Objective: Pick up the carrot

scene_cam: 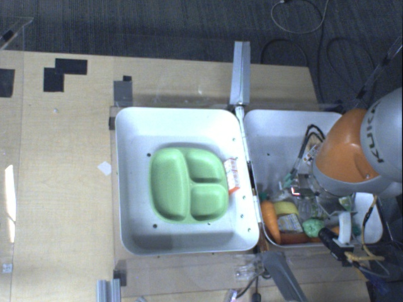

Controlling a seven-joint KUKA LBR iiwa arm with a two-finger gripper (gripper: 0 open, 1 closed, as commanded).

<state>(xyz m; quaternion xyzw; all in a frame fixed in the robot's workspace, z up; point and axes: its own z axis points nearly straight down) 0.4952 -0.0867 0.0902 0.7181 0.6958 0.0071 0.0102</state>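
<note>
The carrot (269, 219) is orange and elongated. It lies in the front left corner of the right bin (277, 137), along the wall it shares with the left bin. My gripper (300, 189) hangs low over the right bin's front half, just right of and behind the carrot, above a cluster of small items. The grey arm with its orange band (343, 156) comes in from the right and covers most of the gripper.
A green divided plate (187, 182) sits in the left bin (135, 137). Beside the carrot lie a yellow item (286, 207), a red-orange piece (293, 236) and a green item (312, 226). A metal divider post (240, 74) stands behind the bins.
</note>
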